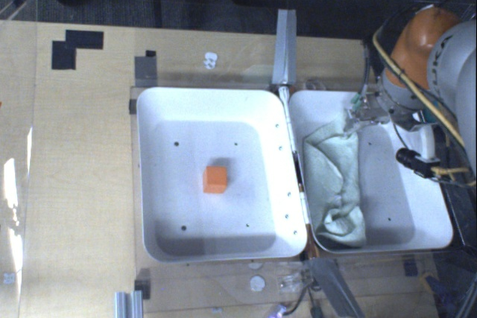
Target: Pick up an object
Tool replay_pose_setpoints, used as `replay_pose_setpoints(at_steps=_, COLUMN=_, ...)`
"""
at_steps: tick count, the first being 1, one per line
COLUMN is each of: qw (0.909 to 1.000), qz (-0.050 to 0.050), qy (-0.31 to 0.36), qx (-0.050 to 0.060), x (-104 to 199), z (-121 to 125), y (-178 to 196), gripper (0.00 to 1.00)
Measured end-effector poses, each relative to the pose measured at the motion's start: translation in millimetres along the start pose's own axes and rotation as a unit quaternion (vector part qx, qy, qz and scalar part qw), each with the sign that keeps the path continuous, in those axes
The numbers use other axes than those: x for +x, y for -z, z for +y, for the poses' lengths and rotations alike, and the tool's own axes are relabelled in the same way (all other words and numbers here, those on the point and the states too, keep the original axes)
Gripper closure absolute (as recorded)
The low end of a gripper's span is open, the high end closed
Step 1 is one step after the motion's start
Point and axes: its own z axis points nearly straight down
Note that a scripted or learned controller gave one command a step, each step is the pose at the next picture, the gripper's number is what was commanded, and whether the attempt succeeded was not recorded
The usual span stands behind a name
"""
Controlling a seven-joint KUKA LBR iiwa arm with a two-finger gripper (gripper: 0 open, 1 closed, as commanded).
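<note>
**Gripper poised at the cloth's upper corner, right-hand bin**

My two-finger gripper [364, 109] hangs over the far edge of the right shallow white plastic bin [417, 227], at the top corner of the crumpled pale grey-green cloth [337, 175]. Whether I have any of that fabric, and how wide I stand, I cannot tell: the tips are small and lost against the folds. The cloth trails away from me toward the near wall of its bin, bunched thickest at the end farthest from me. Well off to the side, across the divider, the small orange cube [215, 179] sits alone near the middle of the left shallow white plastic bin [156, 160], upright and clear of every wall.

Either object would satisfy the task; the cloth is the one at hand. To do this step well, I judge that I should come down on a raised fold rather than a flat patch, close fully so the fabric bunches between the pads, and lift straight up slowly until the trailing end clears the bin floor. A limp cloth may slip out if pinched by a thin edge alone.
</note>
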Motion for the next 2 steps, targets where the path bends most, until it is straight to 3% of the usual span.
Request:
replay_pose_setpoints(at_steps=1, qw=0.9976, qz=0.000, qy=-0.070, qx=0.004, x=26, z=30, y=90, gripper=1.00)
replay_pose_setpoints(at_steps=2, qw=0.9988, qz=0.000, qy=-0.048, qx=0.005, x=7, z=27, y=122, gripper=1.00)
